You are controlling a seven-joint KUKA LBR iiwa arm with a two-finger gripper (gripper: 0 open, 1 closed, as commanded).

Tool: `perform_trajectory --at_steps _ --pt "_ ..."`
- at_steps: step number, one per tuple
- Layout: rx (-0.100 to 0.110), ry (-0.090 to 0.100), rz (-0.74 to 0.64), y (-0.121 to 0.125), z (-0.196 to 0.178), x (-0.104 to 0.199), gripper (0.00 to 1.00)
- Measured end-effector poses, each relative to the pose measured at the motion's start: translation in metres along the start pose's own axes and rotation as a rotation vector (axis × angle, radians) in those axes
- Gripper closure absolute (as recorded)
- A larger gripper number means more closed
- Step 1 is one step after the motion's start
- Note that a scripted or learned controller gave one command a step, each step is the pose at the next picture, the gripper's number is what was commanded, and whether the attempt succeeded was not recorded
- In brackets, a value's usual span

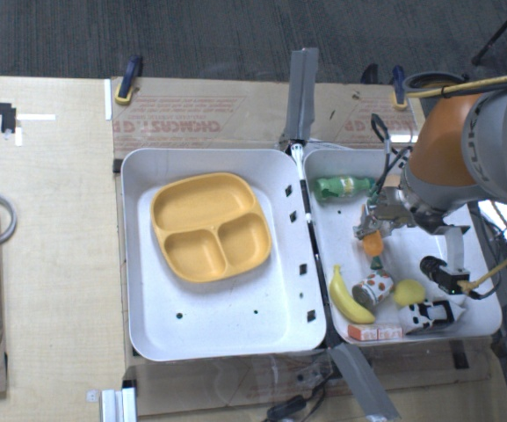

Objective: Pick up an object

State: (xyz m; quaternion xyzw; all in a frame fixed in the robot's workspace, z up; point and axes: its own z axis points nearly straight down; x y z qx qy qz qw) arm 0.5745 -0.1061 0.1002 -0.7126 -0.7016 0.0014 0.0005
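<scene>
Red-edged box (pixel 374 331); cardboard (pixel 205 117) lettering mirrored

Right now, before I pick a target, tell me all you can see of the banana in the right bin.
The banana is yellow, smooth-skinned and whole, unpeeled, with a darker tip at its upper end. It lies flat on the floor of the right bin, curving from near the bin's left wall down toward the front. Its lower end meets a red-and-white box, and a speckled mug sits against its right side. The gripper is above it, apart.
</scene>
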Motion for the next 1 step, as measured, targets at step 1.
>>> perform_trajectory --at_steps 1 --pt "-0.002 -0.001 -0.182 0.0228 -0.1318 0.0371 1.0"
